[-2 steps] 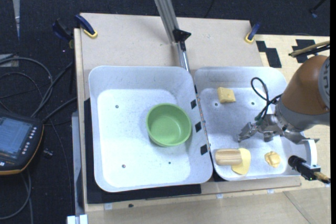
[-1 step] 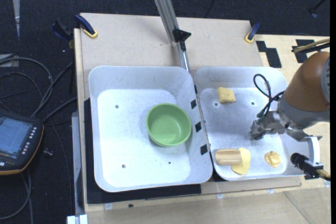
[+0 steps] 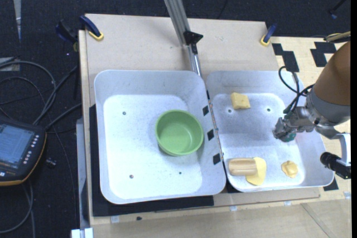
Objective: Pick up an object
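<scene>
- The tool (image 3: 285, 132) hangs low over the right bin (image 3: 312, 178), close to that bin's right wall, on the end of the grey arm (image 3: 329, 102) that comes in from the right.
- I cannot tell from here how the tool is set; its tip is a dark, blurred knot against the bin floor, and nothing can be seen caught in it.
- Taking the tool as the landmark, three candidates lie in the same bin. The small yellow lump (image 3: 289, 168) is the nearest, just toward the front edge of the desk (image 3: 139, 42) and almost straight below the tool in the picture.
- The tan cylinder (image 3: 241, 166) lies further off, toward the front and toward the left bin (image 3: 111, 120). Its long axis runs across the bin, left to right, and its right end touches a yellow wedge (image 3: 257, 173).
- The yellow block (image 3: 240, 101) sits on the far side of the tool, toward the back of the bin and toward the left bin, well apart from the others.
- The green bowl (image 3: 179, 132) stands upright in the left bin, across the divide from the tool and the furthest of all.
- My guess is that the small yellow lump is the easy target: a short shift toward the front of the bin would put the tool over it.
</scene>
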